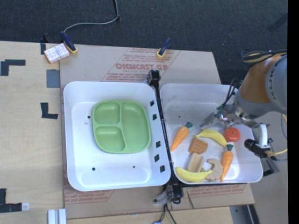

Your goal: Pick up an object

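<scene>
The right bin [187, 94] holds several toy foods. An orange carrot [180, 137] lies by its left wall, with a yellow banana [213, 136] and a red tomato [232, 134] to its right. Below them are a brown toast piece [198, 146], a tan block [195, 162], a second carrot [226, 160], a second banana [192, 174] and a beige piece [215, 169]. My gripper [215, 119] reaches in from the right, low over the bin, just above the upper banana and left of the tomato. Nothing shows held in it.
The left bin [74, 139] holds a green divided plate [121, 126]. A black divider [159, 120] runs between the bins. The grey arm with its orange band [257, 85] hangs over the right bin's right edge. Cardboard and clamps lie behind the bins.
</scene>
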Robot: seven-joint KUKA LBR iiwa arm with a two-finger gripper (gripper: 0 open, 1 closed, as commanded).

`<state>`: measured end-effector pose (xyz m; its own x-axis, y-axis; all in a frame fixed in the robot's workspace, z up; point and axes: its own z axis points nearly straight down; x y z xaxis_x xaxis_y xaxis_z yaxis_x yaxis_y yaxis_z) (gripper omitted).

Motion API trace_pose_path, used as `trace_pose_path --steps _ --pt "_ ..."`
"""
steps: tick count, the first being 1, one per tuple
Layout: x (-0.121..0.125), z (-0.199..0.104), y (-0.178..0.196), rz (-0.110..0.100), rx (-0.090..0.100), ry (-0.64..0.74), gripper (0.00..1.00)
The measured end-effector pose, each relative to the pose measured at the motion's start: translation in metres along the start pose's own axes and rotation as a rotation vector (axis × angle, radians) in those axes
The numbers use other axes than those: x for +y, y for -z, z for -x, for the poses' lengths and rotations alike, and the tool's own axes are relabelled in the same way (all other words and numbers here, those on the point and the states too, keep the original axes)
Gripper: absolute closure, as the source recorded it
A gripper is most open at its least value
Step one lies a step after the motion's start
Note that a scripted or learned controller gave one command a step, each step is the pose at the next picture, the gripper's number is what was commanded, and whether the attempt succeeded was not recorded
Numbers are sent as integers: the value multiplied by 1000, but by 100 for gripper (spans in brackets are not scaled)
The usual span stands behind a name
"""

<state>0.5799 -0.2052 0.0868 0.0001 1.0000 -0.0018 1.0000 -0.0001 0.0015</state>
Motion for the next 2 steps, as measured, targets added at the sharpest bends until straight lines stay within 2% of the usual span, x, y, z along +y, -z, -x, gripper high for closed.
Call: trace_pose_path --steps 1,2 --pt "15 -106 44 -2 2 3 0" --pt "-44 -155 98 -4 3 2 0"
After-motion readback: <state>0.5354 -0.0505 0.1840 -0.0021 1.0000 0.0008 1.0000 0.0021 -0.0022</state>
